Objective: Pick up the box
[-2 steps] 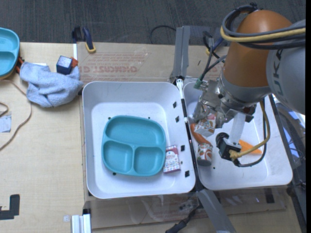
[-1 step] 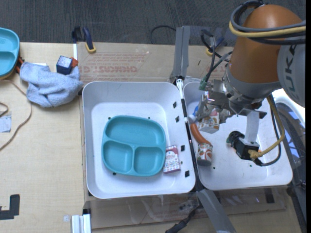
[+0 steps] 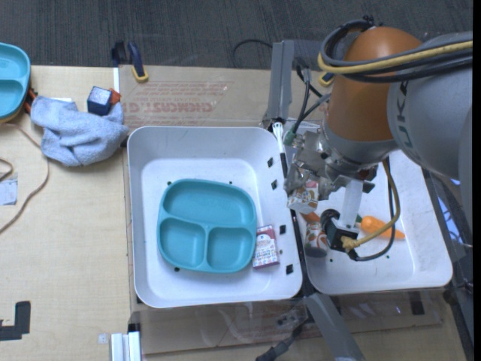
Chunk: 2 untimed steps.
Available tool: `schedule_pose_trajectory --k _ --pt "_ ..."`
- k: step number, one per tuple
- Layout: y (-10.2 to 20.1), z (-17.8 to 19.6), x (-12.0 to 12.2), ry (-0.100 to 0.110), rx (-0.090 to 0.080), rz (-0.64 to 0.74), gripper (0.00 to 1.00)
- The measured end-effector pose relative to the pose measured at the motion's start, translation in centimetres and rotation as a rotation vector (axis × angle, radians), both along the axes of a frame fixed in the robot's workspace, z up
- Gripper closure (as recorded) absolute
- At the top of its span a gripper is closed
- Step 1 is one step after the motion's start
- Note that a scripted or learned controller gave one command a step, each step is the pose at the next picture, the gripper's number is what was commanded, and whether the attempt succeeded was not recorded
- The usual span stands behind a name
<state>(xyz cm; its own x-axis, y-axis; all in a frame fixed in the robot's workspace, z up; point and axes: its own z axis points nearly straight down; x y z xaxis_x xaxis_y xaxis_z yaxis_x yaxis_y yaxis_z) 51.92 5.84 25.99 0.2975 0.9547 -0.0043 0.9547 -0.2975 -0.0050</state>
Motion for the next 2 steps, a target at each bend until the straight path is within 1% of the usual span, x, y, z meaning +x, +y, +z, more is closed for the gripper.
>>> schedule_pose_trajectory --k 1,2 --pt "-0.4 2.1 -3.9 -0.001 0.001 0.091 1.00" --pt "3.4 2.5 -4.2 -0.003 0.000 -0.100 1.00"
